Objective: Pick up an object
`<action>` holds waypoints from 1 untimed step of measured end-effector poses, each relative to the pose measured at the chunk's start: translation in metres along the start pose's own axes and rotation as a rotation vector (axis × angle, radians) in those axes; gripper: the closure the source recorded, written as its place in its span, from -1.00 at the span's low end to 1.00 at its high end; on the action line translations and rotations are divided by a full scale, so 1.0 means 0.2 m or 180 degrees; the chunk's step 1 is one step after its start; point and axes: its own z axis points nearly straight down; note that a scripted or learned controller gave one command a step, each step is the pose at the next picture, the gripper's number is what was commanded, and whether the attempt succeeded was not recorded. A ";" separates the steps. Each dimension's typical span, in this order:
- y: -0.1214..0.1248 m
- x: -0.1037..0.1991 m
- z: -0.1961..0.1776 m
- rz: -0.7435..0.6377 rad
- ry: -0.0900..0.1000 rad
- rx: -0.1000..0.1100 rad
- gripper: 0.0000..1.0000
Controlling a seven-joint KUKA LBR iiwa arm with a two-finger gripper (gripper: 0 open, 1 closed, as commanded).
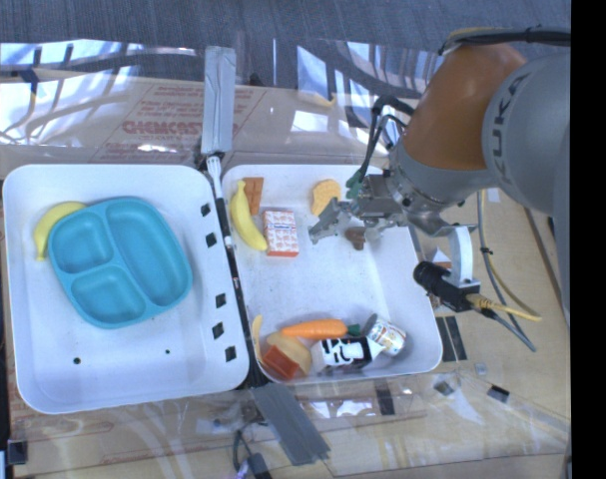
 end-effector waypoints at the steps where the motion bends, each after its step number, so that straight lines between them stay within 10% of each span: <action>1: 0.24 0.12 0.53 0.0016 0.0001 0.0024 -1.00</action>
